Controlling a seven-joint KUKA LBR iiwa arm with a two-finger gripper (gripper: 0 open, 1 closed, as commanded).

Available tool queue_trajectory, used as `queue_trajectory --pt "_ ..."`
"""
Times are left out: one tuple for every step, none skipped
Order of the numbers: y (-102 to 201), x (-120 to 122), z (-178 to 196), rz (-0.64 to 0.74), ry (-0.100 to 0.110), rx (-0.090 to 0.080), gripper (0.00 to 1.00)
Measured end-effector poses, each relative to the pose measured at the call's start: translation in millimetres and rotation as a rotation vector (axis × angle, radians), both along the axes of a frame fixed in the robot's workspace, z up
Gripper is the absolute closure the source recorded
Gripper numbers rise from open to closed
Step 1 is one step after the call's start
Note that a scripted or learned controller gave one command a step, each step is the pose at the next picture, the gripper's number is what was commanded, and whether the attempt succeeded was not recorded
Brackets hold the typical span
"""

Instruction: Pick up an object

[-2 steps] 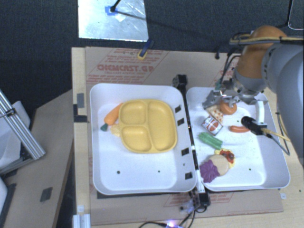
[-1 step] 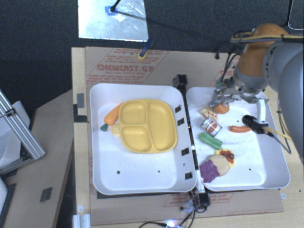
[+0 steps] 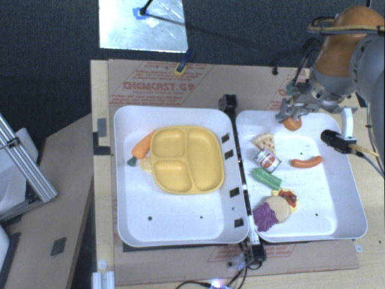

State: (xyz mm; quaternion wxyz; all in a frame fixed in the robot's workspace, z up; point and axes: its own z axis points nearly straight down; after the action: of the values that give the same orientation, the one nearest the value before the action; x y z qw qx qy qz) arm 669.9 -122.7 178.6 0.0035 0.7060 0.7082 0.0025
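Camera view: gripper over the far edge of the right bin, on a small orange piece

You see two white bins side by side; take the yellow plate (image 3: 182, 159) in the left bin (image 3: 129, 221) as your landmark. Nearest you, right of the plate and in the right bin (image 3: 343, 209), lies a purple toy (image 3: 264, 216) touching a tan piece with a red and yellow bit (image 3: 283, 201). Farther back you find a green piece (image 3: 266, 177), then a small can (image 3: 266, 159) just right of the plate, a red sausage (image 3: 306, 161) well right of it, and a pizza-like wedge (image 3: 264, 141) behind the can. Against the plate's left rim an orange carrot (image 3: 142, 144) lies slanted, a small yellow thing (image 3: 146, 164) peeping out beside it.

Farthest from you, well right of the plate and beyond it, the gripper (image 3: 291, 117) hangs at the right bin's far wall. Its fingers sit narrowly apart around a small orange object (image 3: 292, 124), which shows at their tips just above the bin floor. Behind the bins a shiny sheet (image 3: 143, 15) lies on the dark floor.
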Motion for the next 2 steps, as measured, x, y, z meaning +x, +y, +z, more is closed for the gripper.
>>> queue_trajectory --pt "-0.1 1.3 49.1 0.001 0.002 0.001 1.00" --pt "59.3 -2.7 42.2 0.006 0.007 0.003 1.00"
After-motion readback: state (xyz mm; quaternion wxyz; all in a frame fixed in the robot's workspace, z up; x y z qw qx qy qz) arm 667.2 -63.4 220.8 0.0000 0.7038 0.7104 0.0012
